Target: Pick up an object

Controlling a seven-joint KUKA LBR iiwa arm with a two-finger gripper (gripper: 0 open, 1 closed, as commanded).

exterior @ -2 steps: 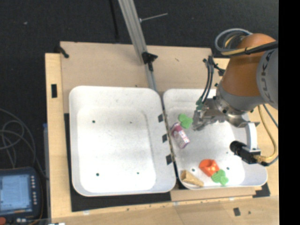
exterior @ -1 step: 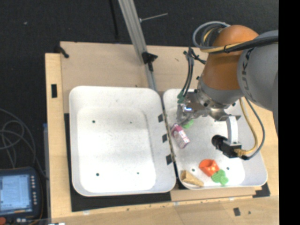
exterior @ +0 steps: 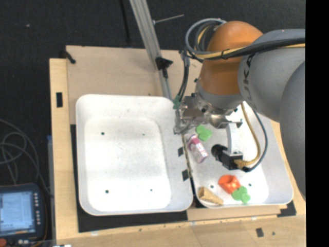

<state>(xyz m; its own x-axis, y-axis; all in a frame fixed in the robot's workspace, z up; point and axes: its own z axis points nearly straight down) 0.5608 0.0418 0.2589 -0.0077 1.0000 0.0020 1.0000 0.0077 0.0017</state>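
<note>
Where bins meet, hand (exterior: 186, 123), left bin (exterior: 126, 156) bare

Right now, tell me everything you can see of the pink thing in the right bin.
The pink thing is a small, stubby cylinder, pink with a white band and a darker end, maybe a little bottle or tube. It lies on its side, angled, on the right bin floor near the left wall, just below the gripper and a green piece.
</note>
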